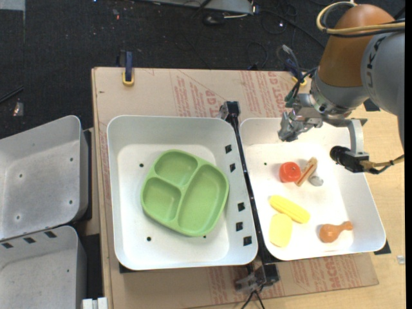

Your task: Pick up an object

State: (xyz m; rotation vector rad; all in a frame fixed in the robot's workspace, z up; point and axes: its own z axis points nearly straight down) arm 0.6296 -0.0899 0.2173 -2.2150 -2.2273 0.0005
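A small round red plastic object lies mid-bin in the right white bin, touching a tan wooden stick; two yellow oblong pieces sit toward the near edge. The two-finger gripper hovers at the far-left corner, holding nothing. A green divided plate fills the left white bin.

Two white bins on bench

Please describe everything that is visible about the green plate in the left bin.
The green plate is light green and looks like smooth plastic. It has rounded corners and a raised rim, and low ridges divide it into three compartments: two smaller ones on its left side and one larger on its right. Nothing lies in it. It lies flat, right side up, turned at a slant, near the middle of the left bin, touching only the bin floor. The gripper is far away, over the right bin.
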